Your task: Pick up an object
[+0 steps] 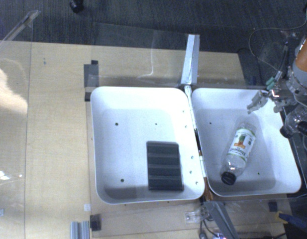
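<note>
**Clear plastic bottle lying in the right bin, arm off to the side**

Clear plastic, dark cap, pale label: a bottle [239, 153] lying on its side on the floor of the right bin [272, 183]. Cap end toward the near rim, base pointing up and to the right, so set at a slant across the bin. Label wrapped round the middle, white with an orange and green picture and a line of green lettering along it; lettering too small to read, brand not legible. Nothing touching the bottle, bare white floor on all sides of it.

Black ribbed block [164, 166] flat in the left bin [108, 133], toward the near right corner, its ridges running crosswise. No writing visible on it. Well apart from the bottle, with the two bins' touching walls between them.

Gripper [256, 103] at the far right of the right bin, over its upper corner, well apart from the bottle and holding nothing. Whether its fingers are apart or together cannot be told from this angle. Behind it, grey arm [300, 83] with an orange band at the frame edge.

Both bins side by side on a pale wooden bench [53, 148], metal strip [190, 59] rising from where they meet, dark carpet beyond.
</note>
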Controlling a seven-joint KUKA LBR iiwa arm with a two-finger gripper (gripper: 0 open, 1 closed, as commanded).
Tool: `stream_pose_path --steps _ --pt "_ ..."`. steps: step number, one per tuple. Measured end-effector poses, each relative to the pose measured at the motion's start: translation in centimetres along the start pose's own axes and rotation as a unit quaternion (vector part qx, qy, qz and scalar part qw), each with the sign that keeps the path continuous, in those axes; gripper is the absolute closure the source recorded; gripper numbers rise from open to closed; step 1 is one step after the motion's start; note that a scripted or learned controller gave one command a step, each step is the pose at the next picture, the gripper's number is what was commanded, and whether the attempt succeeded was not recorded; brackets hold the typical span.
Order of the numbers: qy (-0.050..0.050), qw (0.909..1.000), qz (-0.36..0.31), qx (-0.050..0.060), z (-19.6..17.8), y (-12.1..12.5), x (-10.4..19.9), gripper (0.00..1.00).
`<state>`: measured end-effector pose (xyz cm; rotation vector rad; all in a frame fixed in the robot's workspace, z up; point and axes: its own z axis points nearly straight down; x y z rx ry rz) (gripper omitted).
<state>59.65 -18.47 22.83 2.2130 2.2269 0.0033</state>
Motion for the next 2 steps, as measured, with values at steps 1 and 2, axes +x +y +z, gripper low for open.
stream_pose_path --steps 1,2 --pt "0.001 0.994 -0.11 0.001 11.9 -2.2 -1.9 0.0" --pt "-0.002 0.9825 -0.186 -0.007 13.8 -4.6 -1.8 0.0"
